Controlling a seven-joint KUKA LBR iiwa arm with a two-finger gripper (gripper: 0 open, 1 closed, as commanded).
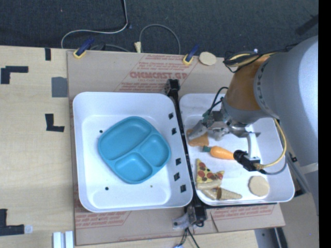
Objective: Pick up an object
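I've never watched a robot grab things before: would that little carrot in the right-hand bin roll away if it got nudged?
Probably somewhat. The carrot looks rounded and tapered, so a sideways nudge would likely make it roll in a curve. It lies flat on the smooth floor of the right bin, so it may also slide. It looks like a light toy.

You are looking through one fixed camera set above the counter (31, 138), tilted so it looks down at a slant. Both white bins fit in your frame side by side: the left bin (83, 154) sits near the middle and the right bin (279, 190) lies toward the right edge. Beyond the counter's far edge, at the top, you see dark floor (207, 9) and cables. The arm (289, 87) enters from your right and looms large, since it stands nearer the lens than the bins.
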